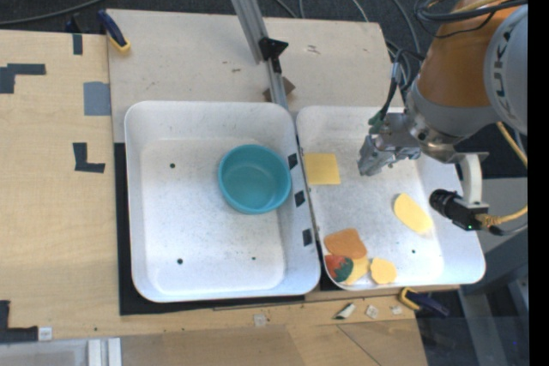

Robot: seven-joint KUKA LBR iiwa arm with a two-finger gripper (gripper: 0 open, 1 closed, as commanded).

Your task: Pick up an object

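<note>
I see the grey arm with its orange band reaching in from the right, its two-finger gripper [375, 160] hanging over the far-left part of the right-hand shallow white bin [446, 266]. From this slanted overhead angle I cannot tell how far the fingers are parted, and I see nothing between them.

Just left of the gripper, a flat yellow square piece [323, 169] lies on the bin floor close to the bin's left wall, apart from the gripper. To the right and nearer, a yellow oval object [413, 213] rests on the floor on its own. At the near-left corner of this bin sits a cluster: an orange block [345, 242], a small rounded thing with red and green on it [340, 267] touching it, and a small round yellow piece [383, 271] just beside them.

In the left-hand white bin [154, 193], a round teal bowl [254, 177] stands upright towards the right side, well apart from the gripper.
</note>
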